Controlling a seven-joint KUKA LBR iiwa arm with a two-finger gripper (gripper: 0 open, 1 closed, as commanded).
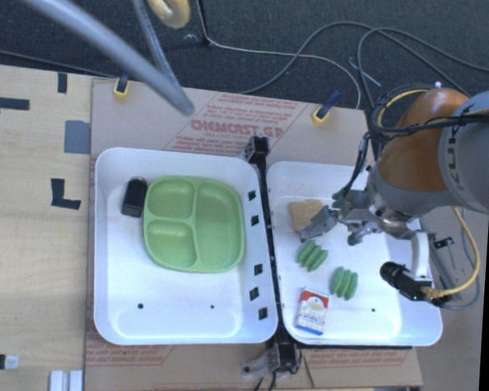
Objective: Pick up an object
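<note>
Seemingly ridged green pieces point(312, 255) — rubbery.

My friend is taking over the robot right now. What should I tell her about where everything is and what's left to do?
Gripper: over the right bin, beside the tan block; it holds nothing that I can see, and whether its jaws are open is unclear.
Right bin: tan block, two green ridged pieces, small red-and-white packet.
Left bin: green divided plate, small black object beside it.
Done: nothing picked up.
Left: grasp and lift one object, probably the tan block.
</note>
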